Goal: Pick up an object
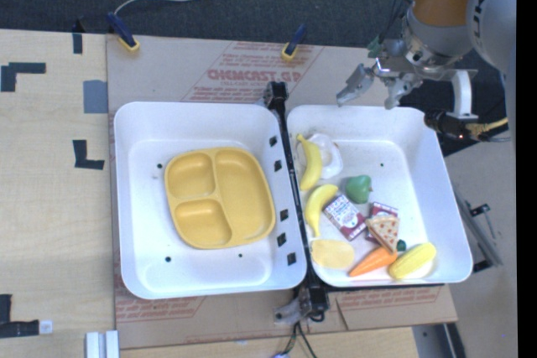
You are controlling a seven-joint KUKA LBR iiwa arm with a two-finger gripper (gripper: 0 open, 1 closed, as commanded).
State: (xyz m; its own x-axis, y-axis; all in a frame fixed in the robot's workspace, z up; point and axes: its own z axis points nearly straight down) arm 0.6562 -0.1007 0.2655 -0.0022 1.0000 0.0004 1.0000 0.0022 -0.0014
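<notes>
The claw point(373, 94) hangs spread open, gripping nothing, above the right white bin's point(440, 155) far rim; the curved yellow plastic banana point(311, 163) lies below-left, apart.

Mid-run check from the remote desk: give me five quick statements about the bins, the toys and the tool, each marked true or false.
1. The yellow divided plate lies in the left bin. True.
2. The tool is down among the toys, shut on a banana. False: it hangs open above the far rim of the right bin, holding nothing.
3. The carrot lies near the right bin's front edge. True.
4. The green pepper sits on the plate. False: it is in the right bin.
5. Two bananas lie near the divider. True.
</notes>
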